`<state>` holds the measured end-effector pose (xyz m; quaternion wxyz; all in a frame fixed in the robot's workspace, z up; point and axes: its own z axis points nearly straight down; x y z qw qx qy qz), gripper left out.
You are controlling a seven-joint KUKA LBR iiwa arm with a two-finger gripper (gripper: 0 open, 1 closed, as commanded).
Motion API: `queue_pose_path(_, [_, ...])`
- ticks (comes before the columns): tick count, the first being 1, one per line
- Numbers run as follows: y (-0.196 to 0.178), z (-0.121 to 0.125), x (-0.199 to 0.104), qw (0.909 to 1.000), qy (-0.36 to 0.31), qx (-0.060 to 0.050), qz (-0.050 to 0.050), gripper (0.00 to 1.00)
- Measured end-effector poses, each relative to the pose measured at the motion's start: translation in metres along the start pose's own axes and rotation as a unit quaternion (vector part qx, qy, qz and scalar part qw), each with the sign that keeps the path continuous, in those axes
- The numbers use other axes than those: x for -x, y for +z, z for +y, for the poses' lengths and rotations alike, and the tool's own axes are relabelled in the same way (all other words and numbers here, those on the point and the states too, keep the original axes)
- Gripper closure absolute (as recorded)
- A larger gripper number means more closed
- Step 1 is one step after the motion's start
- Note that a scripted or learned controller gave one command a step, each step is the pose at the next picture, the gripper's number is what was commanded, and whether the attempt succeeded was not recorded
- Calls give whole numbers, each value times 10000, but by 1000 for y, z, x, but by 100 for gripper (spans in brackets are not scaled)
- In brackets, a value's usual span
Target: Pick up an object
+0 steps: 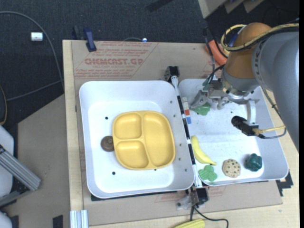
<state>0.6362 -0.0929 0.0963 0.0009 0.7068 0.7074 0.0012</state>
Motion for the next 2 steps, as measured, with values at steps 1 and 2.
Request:
queue_pose_path(1, [12, 27, 1, 10000, -3, -5, -7, 0])
queue_pose_path(2, [11, 31, 2, 10000, -3, -2, -11, 0])
